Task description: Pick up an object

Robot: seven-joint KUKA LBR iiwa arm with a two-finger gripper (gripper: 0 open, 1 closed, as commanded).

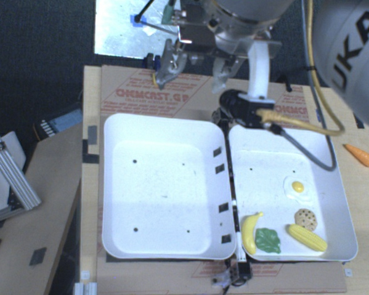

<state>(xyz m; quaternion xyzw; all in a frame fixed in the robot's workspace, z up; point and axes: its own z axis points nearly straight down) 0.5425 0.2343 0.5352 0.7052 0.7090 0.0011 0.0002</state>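
Note:
The right bin (pixel 276 160) holds several toy foods along its near side: a fried egg (pixel 298 187), a brown cookie (pixel 305 218), a yellow corn cob (pixel 307 238), a yellow banana (pixel 250 232) and a green leafy piece (pixel 268 240) touching the banana. My gripper (pixel 195 69) hangs high over the far edge of the bench, above the cardboard behind the two bins. Its two fingers (pixel 170 61) stand wide apart and open, with nothing between them. It is far from all the foods.
The left bin (pixel 161 186) lies beside the right one, joined along a black-clipped divider (pixel 228 189). An orange carrot (pixel 361 155) lies on the bench outside the right bin. A yellow and grey cable (pixel 309 129) trails over the right bin's far rim.

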